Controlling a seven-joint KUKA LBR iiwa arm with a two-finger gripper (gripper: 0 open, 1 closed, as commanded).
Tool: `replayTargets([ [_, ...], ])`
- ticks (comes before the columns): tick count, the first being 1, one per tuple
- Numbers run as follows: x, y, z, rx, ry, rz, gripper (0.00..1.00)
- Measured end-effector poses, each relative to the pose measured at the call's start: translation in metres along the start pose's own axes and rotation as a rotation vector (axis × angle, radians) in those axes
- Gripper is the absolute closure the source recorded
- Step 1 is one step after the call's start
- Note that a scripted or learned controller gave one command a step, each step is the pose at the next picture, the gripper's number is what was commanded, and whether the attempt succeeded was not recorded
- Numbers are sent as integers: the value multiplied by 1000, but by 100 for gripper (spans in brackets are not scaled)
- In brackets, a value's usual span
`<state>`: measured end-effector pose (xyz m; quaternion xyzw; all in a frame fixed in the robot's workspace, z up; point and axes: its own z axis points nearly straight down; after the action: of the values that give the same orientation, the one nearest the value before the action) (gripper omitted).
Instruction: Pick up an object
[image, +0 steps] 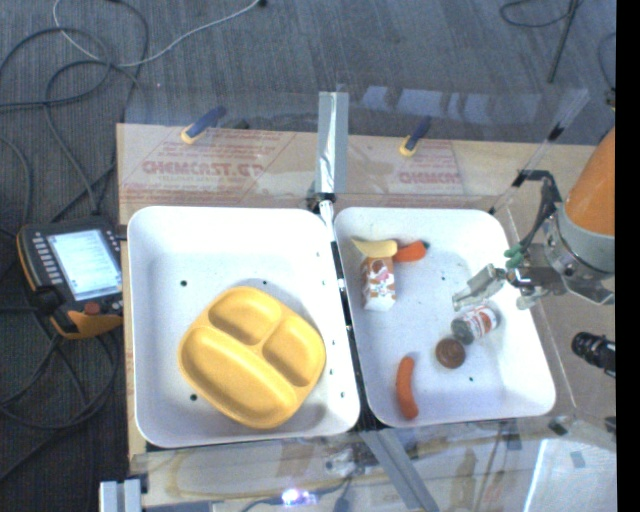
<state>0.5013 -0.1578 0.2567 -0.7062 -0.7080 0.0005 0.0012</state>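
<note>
Poised in the right bin (520, 395): gripper (478, 290), fingers parted and empty (arm entering from the right), just above a small can (476, 323) lying on its side, long axis left-near to right-far.

Small can (477, 323) on its side, right bin (520, 385), beside brown disc (450, 352)

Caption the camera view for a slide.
Arm's tool hovers above a small can in the right bin; a yellow tray sits in the left bin.
</note>
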Motion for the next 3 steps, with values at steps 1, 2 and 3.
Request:
replayTargets([
  [1, -29, 13, 79, 2, 0, -22, 0],
  [2, -53, 26, 160, -6, 9, 53, 0],
  [3, -54, 25, 152, -5, 6, 54, 100],
])
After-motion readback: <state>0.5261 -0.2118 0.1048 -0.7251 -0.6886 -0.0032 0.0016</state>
